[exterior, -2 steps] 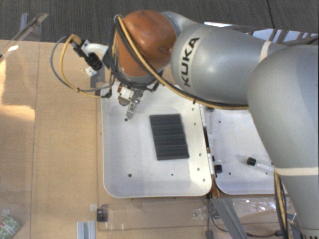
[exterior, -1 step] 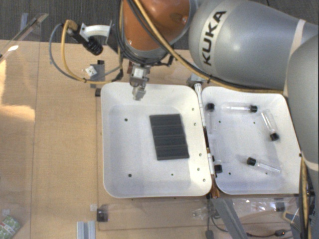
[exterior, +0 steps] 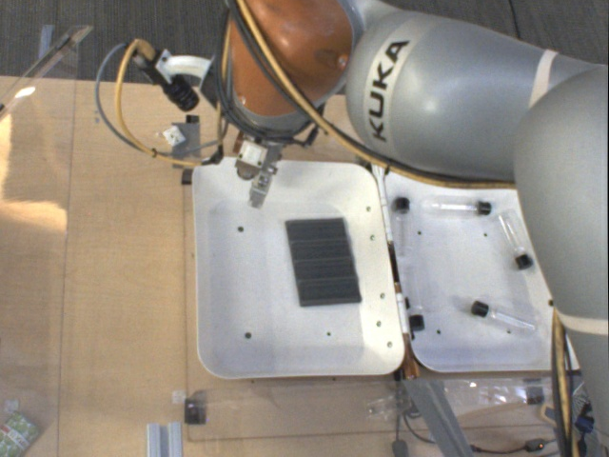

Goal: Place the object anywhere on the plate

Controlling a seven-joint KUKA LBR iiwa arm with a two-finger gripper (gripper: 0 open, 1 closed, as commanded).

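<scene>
Over the left bin's (exterior: pixel 219 341) far edge hangs my gripper (exterior: pixel 261 187), fingers together as far as I can make out, gripping nothing and touching nothing. My arm (exterior: pixel 447 93) reaches in from the right, orange band (exterior: pixel 285 41) above the wrist, tool pointing down. A dark ridged plate (exterior: pixel 324 261) lies mid-bin. Clear tubes with black caps (exterior: pixel 500 317), possibly the object, lie in the right bin (exterior: pixel 447 350).

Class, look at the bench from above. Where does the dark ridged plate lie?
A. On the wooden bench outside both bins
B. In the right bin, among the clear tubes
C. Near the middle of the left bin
C: the dark ridged plate lies flat near the middle of the left bin; the clear tubes lie in the right bin.
</scene>
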